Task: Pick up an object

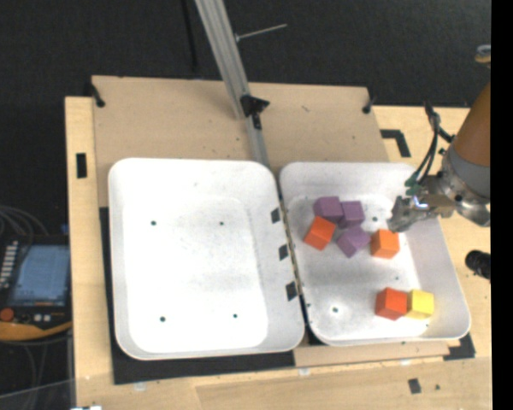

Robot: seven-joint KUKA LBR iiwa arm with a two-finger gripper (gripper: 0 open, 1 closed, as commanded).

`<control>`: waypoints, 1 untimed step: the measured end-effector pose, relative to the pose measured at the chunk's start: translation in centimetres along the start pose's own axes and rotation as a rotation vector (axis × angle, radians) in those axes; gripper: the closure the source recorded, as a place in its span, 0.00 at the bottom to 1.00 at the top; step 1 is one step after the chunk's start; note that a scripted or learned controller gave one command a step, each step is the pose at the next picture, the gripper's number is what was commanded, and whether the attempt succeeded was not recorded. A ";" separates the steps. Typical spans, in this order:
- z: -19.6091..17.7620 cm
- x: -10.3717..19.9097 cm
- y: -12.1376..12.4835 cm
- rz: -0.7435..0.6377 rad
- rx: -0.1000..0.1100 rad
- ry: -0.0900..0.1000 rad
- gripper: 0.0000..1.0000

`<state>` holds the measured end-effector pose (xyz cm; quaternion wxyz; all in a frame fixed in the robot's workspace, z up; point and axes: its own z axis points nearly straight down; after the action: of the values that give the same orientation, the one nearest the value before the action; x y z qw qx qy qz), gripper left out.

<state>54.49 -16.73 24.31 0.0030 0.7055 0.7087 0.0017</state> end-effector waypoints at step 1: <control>1.0 5.4 0.3 -0.002 0.006 0.001 1.00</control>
<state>54.80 -11.32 23.27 0.0005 0.7049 0.7093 0.0002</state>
